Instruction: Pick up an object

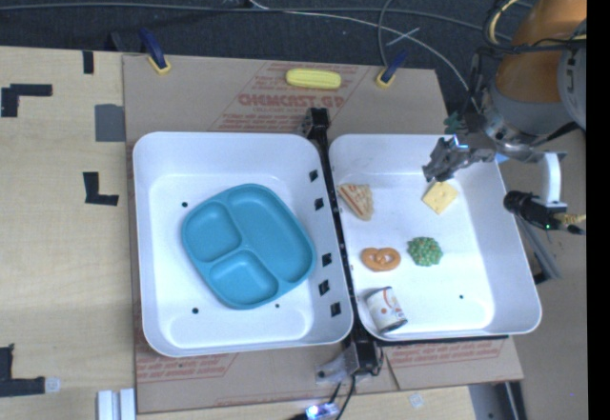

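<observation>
Yellow cheese wedge (440, 196) sits just under the gripper (445, 161), whose grip I cannot tell

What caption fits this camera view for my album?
Robot gripper hovers by cheese in the right bin; blue tray sits in the left.

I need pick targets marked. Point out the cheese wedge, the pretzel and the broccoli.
cheese wedge (439, 197): camera view, middle of its yellow top face.
pretzel (381, 259): camera view, centre of the orange-brown twist.
broccoli (425, 250): camera view, middle of the green head.
</observation>
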You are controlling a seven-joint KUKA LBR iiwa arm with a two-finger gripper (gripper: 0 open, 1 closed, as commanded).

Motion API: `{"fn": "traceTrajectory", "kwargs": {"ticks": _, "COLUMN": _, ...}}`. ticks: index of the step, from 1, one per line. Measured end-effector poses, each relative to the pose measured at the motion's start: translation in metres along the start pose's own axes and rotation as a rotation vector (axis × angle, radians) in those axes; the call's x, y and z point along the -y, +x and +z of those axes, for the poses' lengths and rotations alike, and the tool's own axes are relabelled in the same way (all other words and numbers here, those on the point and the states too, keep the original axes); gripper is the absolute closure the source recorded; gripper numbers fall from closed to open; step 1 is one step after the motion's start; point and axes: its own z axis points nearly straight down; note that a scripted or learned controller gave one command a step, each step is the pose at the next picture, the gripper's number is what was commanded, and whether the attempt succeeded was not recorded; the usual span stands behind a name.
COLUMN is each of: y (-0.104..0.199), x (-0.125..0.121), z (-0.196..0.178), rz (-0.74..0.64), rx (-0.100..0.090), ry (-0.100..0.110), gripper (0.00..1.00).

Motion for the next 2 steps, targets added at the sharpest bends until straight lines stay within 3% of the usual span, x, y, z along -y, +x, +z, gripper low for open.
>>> {"fn": "traceTrajectory", "kwargs": {"ticks": 1, "y": -0.009, "x": -0.005, "z": -0.057, "rz": 0.001, "rx": 0.001, "ry": -0.001, "gripper": 1.00}}
{"fn": "traceTrajectory", "kwargs": {"ticks": 2, "y": 0.041, "x": 0.009, "z": -0.038, "rz": -0.002, "rx": -0.001, "ry": 0.007, "gripper": 1.00}}
